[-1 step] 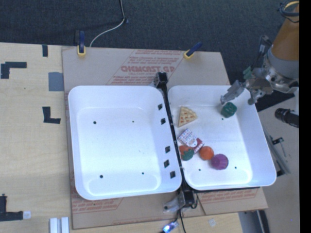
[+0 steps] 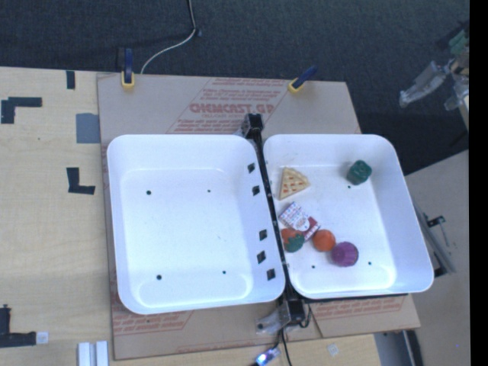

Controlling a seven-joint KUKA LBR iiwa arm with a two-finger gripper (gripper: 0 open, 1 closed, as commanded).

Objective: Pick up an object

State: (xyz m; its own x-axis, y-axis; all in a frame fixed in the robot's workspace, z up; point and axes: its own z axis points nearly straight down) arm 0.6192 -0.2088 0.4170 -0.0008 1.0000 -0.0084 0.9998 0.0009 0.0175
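The gripper (image 2: 457, 71) hangs at the view's upper right edge, high over the dark floor and well apart from both bins; it is blurred and partly cut off by the frame, so whether it is closed or parted cannot be told, and nothing shows in its grasp; only a pale grey stub of the arm (image 2: 421, 86) slants down to the left beside it. The right bin (image 2: 396, 166) holds every loose object: a tan waffle-patterned wedge (image 2: 293, 181) near the divider; a green block (image 2: 359, 171) toward the far right corner; a red-and-white packet (image 2: 298, 219), its print too small to read; just below it an orange-and-green piece (image 2: 292, 240), an orange ball (image 2: 325, 240) and a purple ball (image 2: 345, 254) close together. The left bin (image 2: 122, 166) sits alongside, touching at the black clips; both rest on a cardboard sheet (image 2: 221, 101) bearing red lettering, reversed and only partly legible.
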